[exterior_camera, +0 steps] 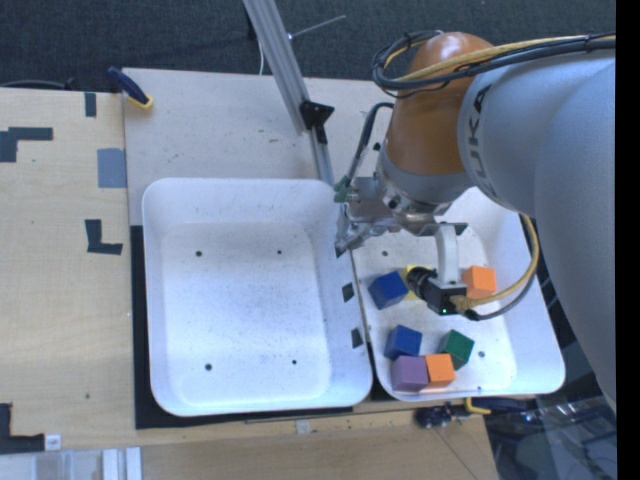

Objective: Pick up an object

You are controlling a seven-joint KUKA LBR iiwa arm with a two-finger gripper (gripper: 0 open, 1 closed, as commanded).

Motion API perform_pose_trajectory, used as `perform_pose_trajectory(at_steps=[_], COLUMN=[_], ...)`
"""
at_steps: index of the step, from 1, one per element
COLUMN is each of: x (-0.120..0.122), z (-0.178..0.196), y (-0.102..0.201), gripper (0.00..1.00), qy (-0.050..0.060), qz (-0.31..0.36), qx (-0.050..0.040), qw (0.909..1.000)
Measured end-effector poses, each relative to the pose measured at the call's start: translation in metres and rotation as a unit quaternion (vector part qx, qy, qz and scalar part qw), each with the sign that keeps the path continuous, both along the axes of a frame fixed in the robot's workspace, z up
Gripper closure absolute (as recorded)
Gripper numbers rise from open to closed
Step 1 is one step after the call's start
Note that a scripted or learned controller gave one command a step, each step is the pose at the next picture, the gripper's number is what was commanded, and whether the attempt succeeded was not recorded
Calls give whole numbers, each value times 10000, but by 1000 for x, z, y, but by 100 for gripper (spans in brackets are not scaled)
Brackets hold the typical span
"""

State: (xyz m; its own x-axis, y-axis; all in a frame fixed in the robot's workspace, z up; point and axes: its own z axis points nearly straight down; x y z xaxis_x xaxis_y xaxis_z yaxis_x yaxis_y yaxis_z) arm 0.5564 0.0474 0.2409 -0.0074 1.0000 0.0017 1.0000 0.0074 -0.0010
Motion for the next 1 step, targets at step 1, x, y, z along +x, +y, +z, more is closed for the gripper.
perform_pose_trajectory(at_steps=[1], x=[7], z=[-11], y=[46], gripper=[100], qy=[6], qz=[-8], qx=[-10], qw=[10000])
